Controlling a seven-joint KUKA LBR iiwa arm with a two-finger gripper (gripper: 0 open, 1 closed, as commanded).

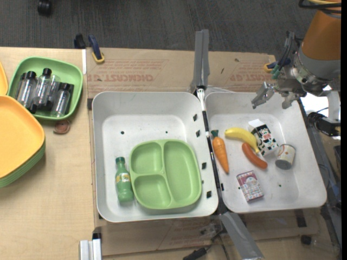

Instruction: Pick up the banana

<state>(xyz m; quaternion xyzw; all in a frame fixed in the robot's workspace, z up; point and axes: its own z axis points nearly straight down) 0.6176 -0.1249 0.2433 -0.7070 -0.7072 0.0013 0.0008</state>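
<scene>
In the right bin (303, 196), the banana (242, 136) lies pressed among a carrot (219, 151), a red sausage (254, 155) and a small carton (262, 137), so the released pincer (276, 97) hovering beyond could snag a neighbour instead.

The left bin (103, 118) holds a green three-part tray (162, 173) toward its front edge, with a green bottle (123, 180) just beside it at the front left corner. In the right bin (303, 194), a carrot (220, 152) lies along the left wall; a milk carton (263, 138), a red pepper (254, 155) and a can (285, 156) cluster mid-bin, a pink box (249, 186) nearer the front. On the bench's left edge sit a green dish of vials (44, 88) and stacked orange plates (19, 142)
</scene>
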